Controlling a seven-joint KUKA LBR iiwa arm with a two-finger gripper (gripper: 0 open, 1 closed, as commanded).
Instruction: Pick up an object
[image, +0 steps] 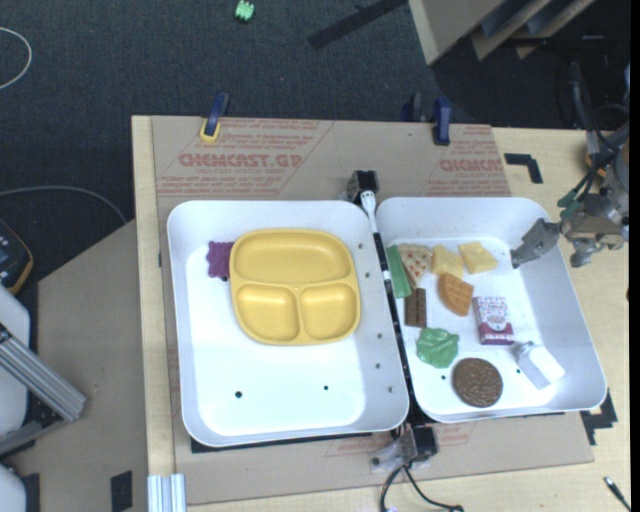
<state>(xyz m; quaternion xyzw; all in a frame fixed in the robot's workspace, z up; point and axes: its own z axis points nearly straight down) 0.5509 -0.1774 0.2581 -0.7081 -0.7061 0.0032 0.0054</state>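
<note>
The right bin (575, 310) holds several toy foods: a green strip (400, 271), yellow cheese pieces (478, 257), an orange waffle (455, 293), a brown bar (416, 307), a red-and-white carton (492, 320), a green leafy piece (437, 347), a brown round patty (477, 382) and a small white bottle (534, 364). My gripper (555, 250) hangs over that bin's upper right corner, right of the cheese. It is open, with nothing between its fingers.
The left bin (270, 400) carries a yellow divided tray (296, 285) with a purple item (218, 260) tucked at its left side. Clamps (210, 125) hold the cardboard-covered bench at the back. The raised ridge between the bins runs down the middle.
</note>
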